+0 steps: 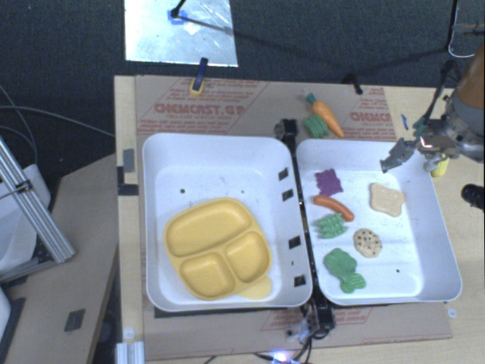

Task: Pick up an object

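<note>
The right bin (432,226) holds several toy foods: a purple piece (328,180), an orange-red sausage (333,205), a light green piece (330,225), a slice of toast (386,199), a cookie (367,242) and a dark green broccoli-like piece (343,268). My gripper (397,158) hangs at the bin's far right corner, above and to the right of the toast. Nothing shows between its fingers.
The left bin (163,158) holds a yellow divided tray (218,246). A toy carrot (327,115) with a green piece (315,127) lies on the cardboard behind the bins. A blue-and-yellow object (199,76) lies farther back left. A metal frame (34,211) stands at far left.
</note>
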Robot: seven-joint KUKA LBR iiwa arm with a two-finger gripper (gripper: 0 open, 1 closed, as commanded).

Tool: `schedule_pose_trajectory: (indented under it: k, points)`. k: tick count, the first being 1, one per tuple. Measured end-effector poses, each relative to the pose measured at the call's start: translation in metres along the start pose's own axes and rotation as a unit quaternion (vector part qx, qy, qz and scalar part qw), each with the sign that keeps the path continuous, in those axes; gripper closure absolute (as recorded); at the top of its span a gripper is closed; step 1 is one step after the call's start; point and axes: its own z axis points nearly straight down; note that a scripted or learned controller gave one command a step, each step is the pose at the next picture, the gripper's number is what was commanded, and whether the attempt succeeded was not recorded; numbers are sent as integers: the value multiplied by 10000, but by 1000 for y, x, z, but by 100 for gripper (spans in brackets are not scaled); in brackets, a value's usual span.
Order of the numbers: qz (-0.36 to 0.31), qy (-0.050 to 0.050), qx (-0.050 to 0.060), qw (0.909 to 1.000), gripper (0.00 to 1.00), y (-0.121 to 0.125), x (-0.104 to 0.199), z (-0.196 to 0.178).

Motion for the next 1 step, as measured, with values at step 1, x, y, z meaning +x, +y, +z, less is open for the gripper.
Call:
schedule_pose_trajectory:
  k: [1]
  points:
    - [25, 5, 37, 10000, 0, -16, -41, 133]
